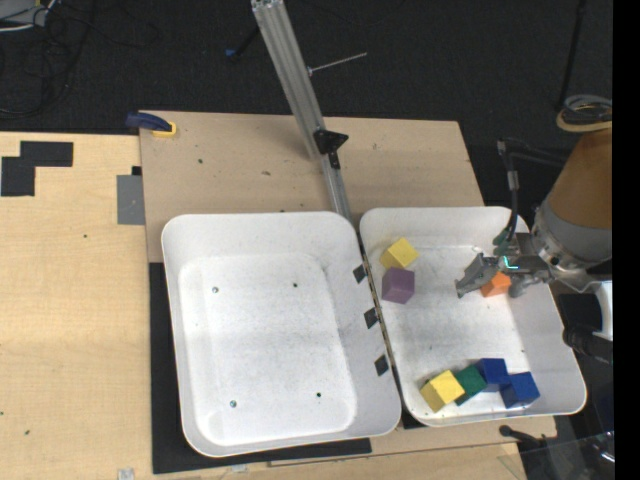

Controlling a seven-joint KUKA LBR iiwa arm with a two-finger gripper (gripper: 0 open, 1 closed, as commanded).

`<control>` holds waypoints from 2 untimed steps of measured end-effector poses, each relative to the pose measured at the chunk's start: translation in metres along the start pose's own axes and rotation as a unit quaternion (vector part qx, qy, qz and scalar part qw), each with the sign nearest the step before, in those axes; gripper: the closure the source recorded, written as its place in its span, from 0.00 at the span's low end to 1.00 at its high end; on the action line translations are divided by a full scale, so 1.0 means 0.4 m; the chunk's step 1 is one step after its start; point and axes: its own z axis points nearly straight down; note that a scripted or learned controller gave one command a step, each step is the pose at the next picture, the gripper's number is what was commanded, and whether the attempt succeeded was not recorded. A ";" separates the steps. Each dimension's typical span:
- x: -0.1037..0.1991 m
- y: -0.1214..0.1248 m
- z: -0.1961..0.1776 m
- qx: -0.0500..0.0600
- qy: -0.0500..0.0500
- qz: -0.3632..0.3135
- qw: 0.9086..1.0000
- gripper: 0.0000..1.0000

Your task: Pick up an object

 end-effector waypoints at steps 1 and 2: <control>-0.002 0.006 0.110 0.002 0.000 -0.001 1.000 0.00; -0.008 -0.015 0.265 0.004 0.001 0.000 1.000 0.00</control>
